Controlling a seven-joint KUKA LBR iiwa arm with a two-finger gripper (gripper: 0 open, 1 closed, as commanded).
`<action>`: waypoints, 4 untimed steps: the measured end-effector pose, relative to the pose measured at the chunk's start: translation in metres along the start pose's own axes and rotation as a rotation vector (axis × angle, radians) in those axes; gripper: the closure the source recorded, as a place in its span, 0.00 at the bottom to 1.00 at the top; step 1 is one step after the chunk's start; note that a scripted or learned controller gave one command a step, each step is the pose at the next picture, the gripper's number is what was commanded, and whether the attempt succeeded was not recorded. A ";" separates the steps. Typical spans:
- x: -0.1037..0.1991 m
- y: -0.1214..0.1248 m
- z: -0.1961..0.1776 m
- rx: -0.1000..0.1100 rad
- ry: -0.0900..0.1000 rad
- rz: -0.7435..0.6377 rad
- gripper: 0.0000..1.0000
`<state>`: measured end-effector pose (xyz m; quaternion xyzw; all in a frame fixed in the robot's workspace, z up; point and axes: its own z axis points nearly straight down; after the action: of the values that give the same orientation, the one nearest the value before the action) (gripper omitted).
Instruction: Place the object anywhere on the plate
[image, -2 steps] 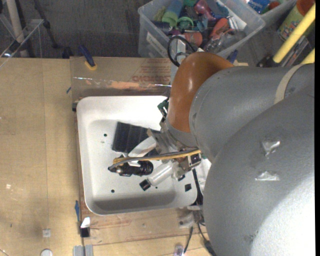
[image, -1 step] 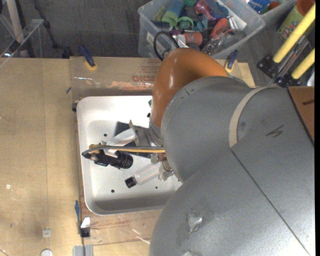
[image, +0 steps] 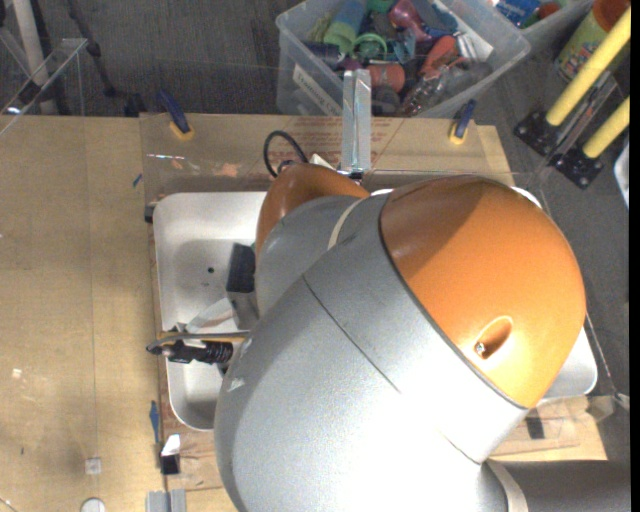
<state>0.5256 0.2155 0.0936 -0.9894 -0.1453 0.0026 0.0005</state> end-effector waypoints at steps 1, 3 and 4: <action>0.114 0.026 -0.011 -0.001 0.006 0.090 1.00; 0.052 0.010 -0.051 0.000 -0.002 0.052 1.00; 0.057 0.009 -0.148 -0.002 0.006 0.091 1.00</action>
<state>0.5839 0.2233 0.2408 -0.9950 -0.1000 -0.0003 -0.0003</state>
